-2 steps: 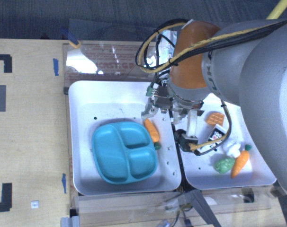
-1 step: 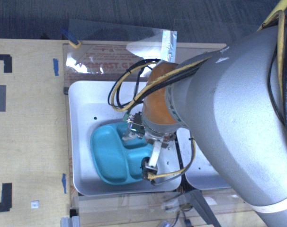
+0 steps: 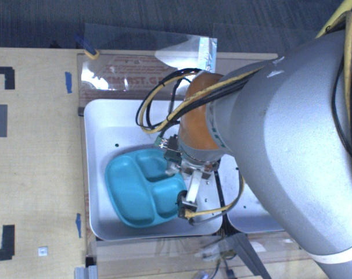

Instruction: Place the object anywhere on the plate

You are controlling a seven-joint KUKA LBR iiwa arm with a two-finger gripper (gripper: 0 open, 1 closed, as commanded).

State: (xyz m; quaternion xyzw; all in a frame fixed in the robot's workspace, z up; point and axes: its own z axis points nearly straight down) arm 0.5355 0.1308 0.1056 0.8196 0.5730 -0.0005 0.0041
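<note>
Down onto a pale wooden desk [image 3: 36, 173], dark blue-grey carpet [image 3: 164, 10] beyond its far edge. Black corner marks [image 3: 6, 77] and scraps of blue tape [image 3: 68, 82] on the wood at left. Behind the bins, a clear sheet [image 3: 135, 68] catching glare. Left white bin [image 3: 100, 127] in plain sight, and in it the blue divided plate [image 3: 135, 193], lying flat toward the near side. Big grey arm [image 3: 292, 132] reaching in from the right, covering most of the right bin [image 3: 254, 221]. Orange band [image 3: 193, 112] and looping yellow-and-black cables [image 3: 155, 100] above the plate's far side. Gripper [image 3: 177, 170] right over the plate's right edge, buried under the wrist: open or shut, cannot tell
</note>
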